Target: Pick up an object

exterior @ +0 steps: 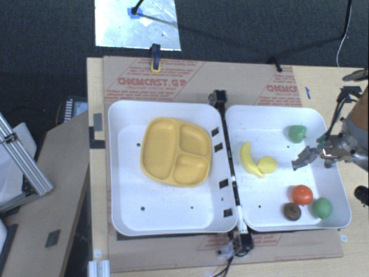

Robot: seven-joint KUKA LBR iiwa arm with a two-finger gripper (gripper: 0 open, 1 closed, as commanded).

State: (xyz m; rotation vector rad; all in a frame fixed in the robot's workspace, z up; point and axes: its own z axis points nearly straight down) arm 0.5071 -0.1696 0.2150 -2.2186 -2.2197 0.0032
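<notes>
Yellow banana (249, 159) and lemon (267, 165) lie just left of the gripper (308, 157), which hovers over the right bin (271, 219), fingers spread, holding nothing.

Right bin (271, 224) holds banana (248, 157), lemon (267, 164), tomato (301, 194), two green fruits, brown piece.

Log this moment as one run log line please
arm: over right bin | gripper: above bin floor, nothing seen held | nearest: banana, yellow ball | left bin: yellow tray
</notes>
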